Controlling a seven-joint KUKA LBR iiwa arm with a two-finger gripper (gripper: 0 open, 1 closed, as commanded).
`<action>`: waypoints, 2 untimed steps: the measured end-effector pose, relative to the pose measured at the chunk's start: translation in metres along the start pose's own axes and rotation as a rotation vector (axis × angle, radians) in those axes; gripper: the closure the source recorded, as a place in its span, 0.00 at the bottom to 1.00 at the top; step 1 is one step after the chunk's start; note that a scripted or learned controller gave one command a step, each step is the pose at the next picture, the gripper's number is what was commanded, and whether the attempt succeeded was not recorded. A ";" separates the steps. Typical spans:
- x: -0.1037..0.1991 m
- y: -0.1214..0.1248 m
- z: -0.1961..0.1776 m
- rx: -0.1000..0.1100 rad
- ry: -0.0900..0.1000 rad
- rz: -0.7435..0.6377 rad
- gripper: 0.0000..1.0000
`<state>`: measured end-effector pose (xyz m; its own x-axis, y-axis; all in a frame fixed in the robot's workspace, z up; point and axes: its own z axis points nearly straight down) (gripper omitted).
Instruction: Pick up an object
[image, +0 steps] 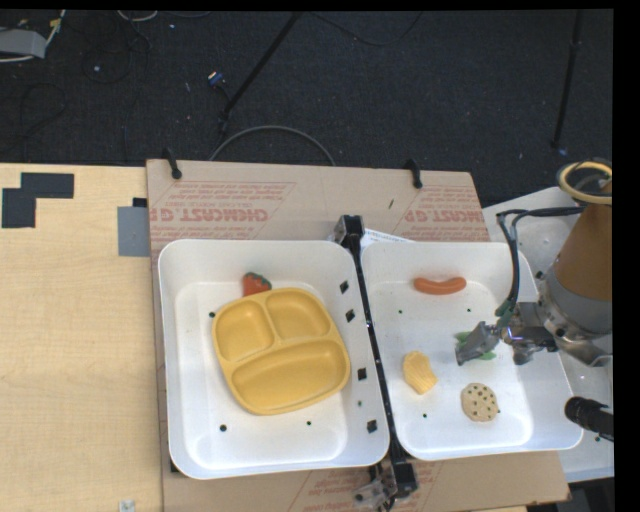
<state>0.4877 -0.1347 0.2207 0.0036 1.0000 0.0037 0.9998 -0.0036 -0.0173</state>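
Note:
In the right bin (520, 425) lie an orange sausage (440, 285) near the back, a yellow food piece (420, 372) in the middle and a chocolate-chip cookie (480, 402) near the front. My gripper (478, 345) hangs low over this bin's right-middle part, between the sausage and the cookie and just right of the yellow piece. Nothing is visibly held in it. The arm (590, 270) comes in from the right.
The left bin (185, 400) holds a yellow divided plate (282, 348) with a small red and green piece (256, 283) at its back rim. A black divider (365, 340) separates the bins. Cardboard (300, 205) lies behind them.

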 end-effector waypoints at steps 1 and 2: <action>0.000 0.002 -0.006 -0.013 -0.002 -0.003 0.00; 0.007 0.001 0.056 -0.008 -0.001 -0.004 0.00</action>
<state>0.4882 -0.1275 0.1647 0.0001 1.0000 0.0033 1.0000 -0.0001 -0.0095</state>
